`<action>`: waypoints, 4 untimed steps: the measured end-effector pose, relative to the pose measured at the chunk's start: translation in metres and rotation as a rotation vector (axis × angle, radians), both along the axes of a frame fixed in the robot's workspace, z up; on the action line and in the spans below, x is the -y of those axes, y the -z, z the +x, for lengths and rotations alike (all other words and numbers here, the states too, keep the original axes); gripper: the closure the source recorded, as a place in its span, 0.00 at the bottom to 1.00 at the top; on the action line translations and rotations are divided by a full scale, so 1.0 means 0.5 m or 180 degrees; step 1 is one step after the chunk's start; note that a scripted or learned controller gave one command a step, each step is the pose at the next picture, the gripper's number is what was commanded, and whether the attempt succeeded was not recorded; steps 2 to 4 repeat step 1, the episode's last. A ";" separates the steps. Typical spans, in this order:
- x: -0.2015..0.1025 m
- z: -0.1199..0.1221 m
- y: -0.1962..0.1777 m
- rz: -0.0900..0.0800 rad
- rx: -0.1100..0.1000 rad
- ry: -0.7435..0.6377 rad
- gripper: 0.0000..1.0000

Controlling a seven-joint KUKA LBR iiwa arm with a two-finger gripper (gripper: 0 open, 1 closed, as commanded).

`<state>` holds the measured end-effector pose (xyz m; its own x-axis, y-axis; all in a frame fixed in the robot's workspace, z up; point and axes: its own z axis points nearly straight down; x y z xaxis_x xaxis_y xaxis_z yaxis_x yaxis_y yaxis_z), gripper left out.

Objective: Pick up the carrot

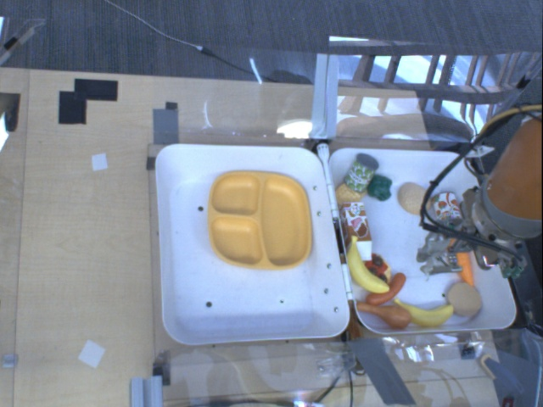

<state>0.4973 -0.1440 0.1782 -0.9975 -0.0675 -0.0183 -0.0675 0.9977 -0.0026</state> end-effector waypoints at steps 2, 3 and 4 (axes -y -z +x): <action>0.032 0.012 -0.153 -0.0017 -0.0012 -0.0704 1.00; 0.032 0.012 -0.153 -0.0017 -0.0012 -0.0704 1.00; 0.032 0.012 -0.153 -0.0017 -0.0012 -0.0704 1.00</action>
